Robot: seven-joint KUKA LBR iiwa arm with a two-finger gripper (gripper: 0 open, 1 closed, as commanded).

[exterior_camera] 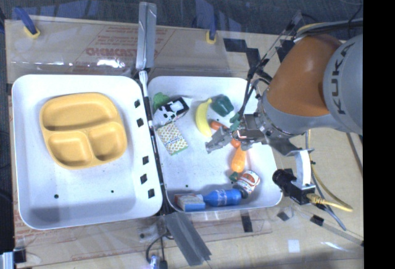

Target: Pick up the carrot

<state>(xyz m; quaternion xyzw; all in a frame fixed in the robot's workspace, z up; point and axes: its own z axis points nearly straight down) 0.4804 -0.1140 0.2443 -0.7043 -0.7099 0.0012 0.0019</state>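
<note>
Camera view: the arm (336, 86) says "KUKA". Two white bins: the left bin (24, 138) holds one yellow tray (83, 128); the right bin (191, 175) holds one carrot (237, 158), one banana (203, 116) and one blue bottle (223, 198). The gripper (220, 138) hangs beside the carrot; I cannot tell its state.

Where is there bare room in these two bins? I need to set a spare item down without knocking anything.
Left bin: bare floor below the yellow tray, toward the near wall. Right bin: an open patch between the checkered packet, the carrot and the blue bottle. Crowded: the right bin's upper half, around the banana and the gripper.
</note>
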